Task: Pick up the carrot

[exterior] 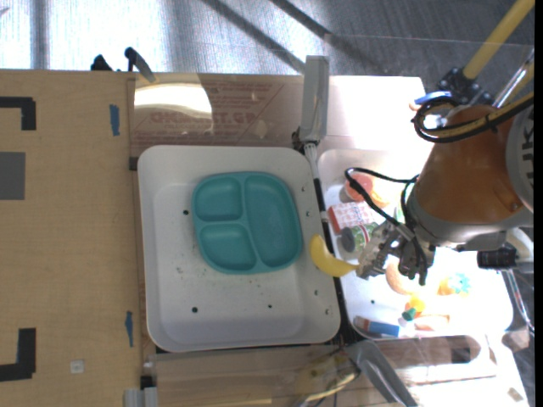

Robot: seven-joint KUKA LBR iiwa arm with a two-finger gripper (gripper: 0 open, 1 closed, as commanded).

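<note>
In the right bin (475,333) my gripper (394,270) hangs low with its fingers spread, open. Just below and between the fingertips lies an orange piece that looks like the carrot (397,281), partly hidden by the fingers. Nothing is lifted between the fingers. The arm's wide orange band (462,181) covers the back right of this bin.
A yellow banana (327,262) lies at the bin's left wall, beside a red-and-white can (350,219). A peach-coloured item (366,185) sits farther back. A blue-and-red marker (377,326) and a yellow-teal toy (454,285) lie near the front. The left bin (170,312) holds a teal divided plate (247,221).
</note>
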